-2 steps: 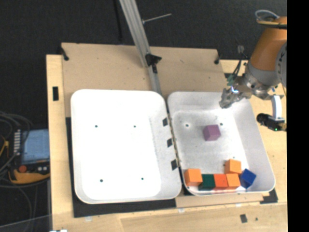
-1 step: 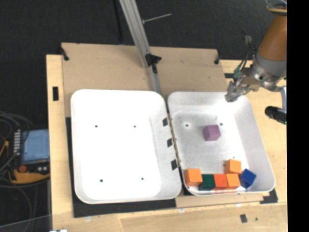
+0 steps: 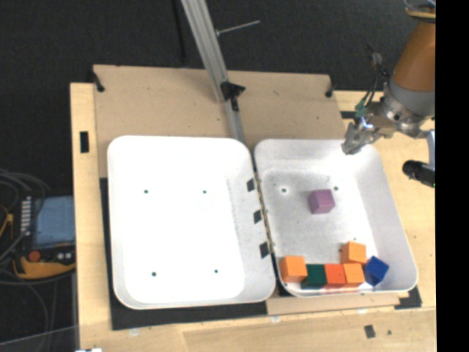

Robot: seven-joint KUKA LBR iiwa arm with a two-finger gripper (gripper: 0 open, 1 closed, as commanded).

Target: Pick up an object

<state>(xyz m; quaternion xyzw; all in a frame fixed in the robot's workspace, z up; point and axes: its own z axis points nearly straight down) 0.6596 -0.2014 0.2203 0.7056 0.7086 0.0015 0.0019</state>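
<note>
A purple cube (image 3: pixel 320 201) lies alone near the middle of the right bin (image 3: pixel 381 189). Along that bin's front wall sit several blocks: an orange one (image 3: pixel 294 267), a dark green one (image 3: pixel 316 276), more orange ones (image 3: pixel 344 273) with one (image 3: pixel 354 252) just behind, and a blue one (image 3: pixel 376 269) at the right. My gripper (image 3: pixel 353 143) hangs over the bin's back right corner, well behind and to the right of the purple cube. Nothing shows between its fingers.
The left bin (image 3: pixel 183 218) lies beside the right one, joined by dark clips (image 3: pixel 258 215). A slanted metal rail (image 3: pixel 209 46) rises behind the bins. A blue device and cables (image 3: pixel 44 229) sit off the bench at the left.
</note>
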